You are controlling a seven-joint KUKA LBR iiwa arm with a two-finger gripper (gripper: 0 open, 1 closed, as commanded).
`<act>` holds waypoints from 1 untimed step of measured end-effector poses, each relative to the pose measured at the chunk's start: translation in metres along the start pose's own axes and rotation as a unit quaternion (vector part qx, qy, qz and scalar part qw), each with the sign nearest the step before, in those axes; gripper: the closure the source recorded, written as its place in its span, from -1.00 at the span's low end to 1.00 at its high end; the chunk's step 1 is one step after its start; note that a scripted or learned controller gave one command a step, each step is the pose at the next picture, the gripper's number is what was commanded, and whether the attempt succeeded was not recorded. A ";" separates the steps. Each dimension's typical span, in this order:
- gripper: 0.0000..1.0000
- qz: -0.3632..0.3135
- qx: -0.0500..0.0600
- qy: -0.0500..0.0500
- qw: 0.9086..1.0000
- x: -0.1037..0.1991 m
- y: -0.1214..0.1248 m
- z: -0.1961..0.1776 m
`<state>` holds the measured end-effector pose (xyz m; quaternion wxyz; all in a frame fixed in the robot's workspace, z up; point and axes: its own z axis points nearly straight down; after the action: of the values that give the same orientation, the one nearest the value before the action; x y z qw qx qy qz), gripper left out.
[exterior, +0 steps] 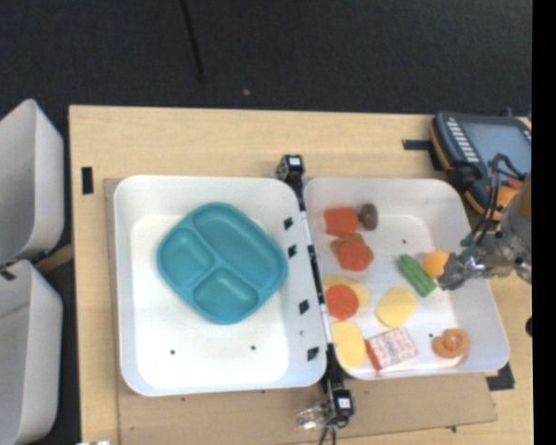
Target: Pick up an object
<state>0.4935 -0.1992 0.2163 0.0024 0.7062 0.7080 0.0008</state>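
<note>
Fingers state unclear, at right bin's edge; orange ball, green block touching alongside.

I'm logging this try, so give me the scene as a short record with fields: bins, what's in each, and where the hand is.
left bin: teal tray
right bin: toy foods, about ten
near hand: green piece, orange ball
front edge: red-and-white box, orange ring
hand: at right bin's right side, beside the green piece
grip: cannot tell
</note>
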 end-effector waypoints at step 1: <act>1.00 0.000 0.001 0.000 1.000 -0.001 0.001 -0.026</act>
<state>0.4948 -0.2003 0.2420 0.0018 0.7061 0.7081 0.0006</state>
